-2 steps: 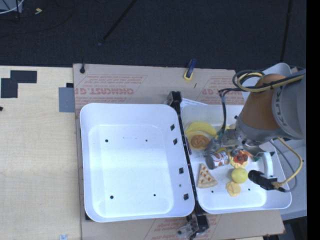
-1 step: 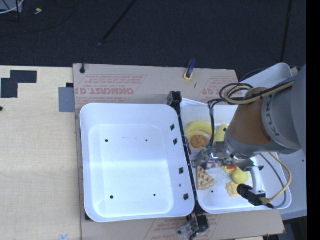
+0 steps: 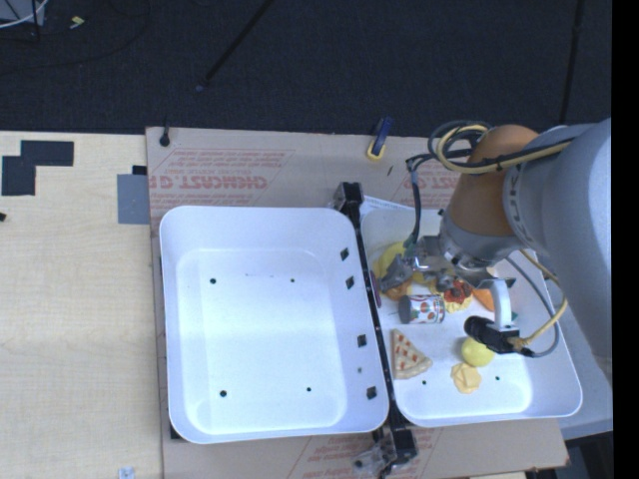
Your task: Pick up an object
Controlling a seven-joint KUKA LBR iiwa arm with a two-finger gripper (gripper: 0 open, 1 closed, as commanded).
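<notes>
Pizza slice (image 3: 407, 354) lies flat, plain to see; hand (image 3: 424, 267) is buried among toys, grip impossible to tell.

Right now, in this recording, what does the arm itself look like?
The arm is a thick, rounded grey body with an orange band above the wrist. Yellow and black cables loop beside the band, and more dark cables trail below. The gripper is small, dark and metallic.
</notes>
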